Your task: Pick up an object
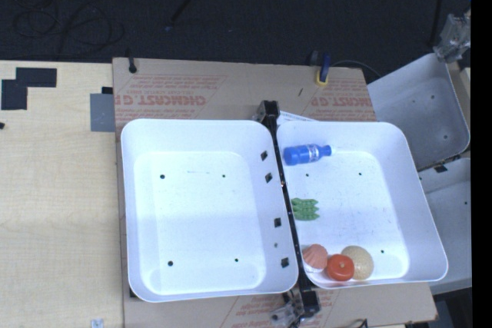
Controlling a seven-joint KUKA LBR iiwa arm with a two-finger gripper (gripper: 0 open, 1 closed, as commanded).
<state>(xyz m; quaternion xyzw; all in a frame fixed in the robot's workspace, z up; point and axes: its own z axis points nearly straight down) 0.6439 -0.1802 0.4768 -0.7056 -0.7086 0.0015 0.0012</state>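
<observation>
Camera view: claw's state cannot be told. Blue bottle point(306, 154), green piece point(304, 209) and round items lie ungrasped; approach and selection appear pending.

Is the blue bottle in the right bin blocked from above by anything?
Nothing visible covers it. The blue bottle lies on its side near the right bin far edge, apart from the green toy and the three round pieces clustered at the near edge.

blue bottle point(307, 154), perhaps green beans point(304, 209)
</observation>
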